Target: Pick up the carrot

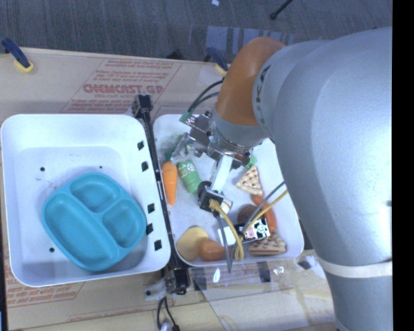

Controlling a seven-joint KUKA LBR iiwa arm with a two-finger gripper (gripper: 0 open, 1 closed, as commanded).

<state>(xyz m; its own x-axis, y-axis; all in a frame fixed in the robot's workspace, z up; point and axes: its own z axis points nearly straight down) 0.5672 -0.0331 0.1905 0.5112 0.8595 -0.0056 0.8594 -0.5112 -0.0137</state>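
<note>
The carrot (170,183) lies in the right bin (186,216), lengthwise and tight against that bin's left wall, its leafy end pointing to the far side. The gripper (186,143) hangs over the far part of the same bin, near the carrot's top end; how far it is open cannot be told from this angle, and nothing can be seen held in it.

The main risk is the wall. With the carrot pressed against it, one side of the gripper would likely have little room to get down between carrot and wall, so it may land on the rim or on the carrot itself and shove it rather than close around it. A smooth, tapered carrot could also slide out of a grip taken near the thin end.

The second risk is a wrong catch: a green bottle (189,175) lies just beside the carrot on its right, nearly touching, and a closing gripper could take the bottle instead, or both at once and hold neither.

Farther off in this bin are a waffle-like wedge (249,180), a pale round item (191,241) and an orange-red lump (211,251) at the near end, none of them in the way. The left bin (27,157) holds a blue divided plate (93,219), well apart from the carrot
</note>
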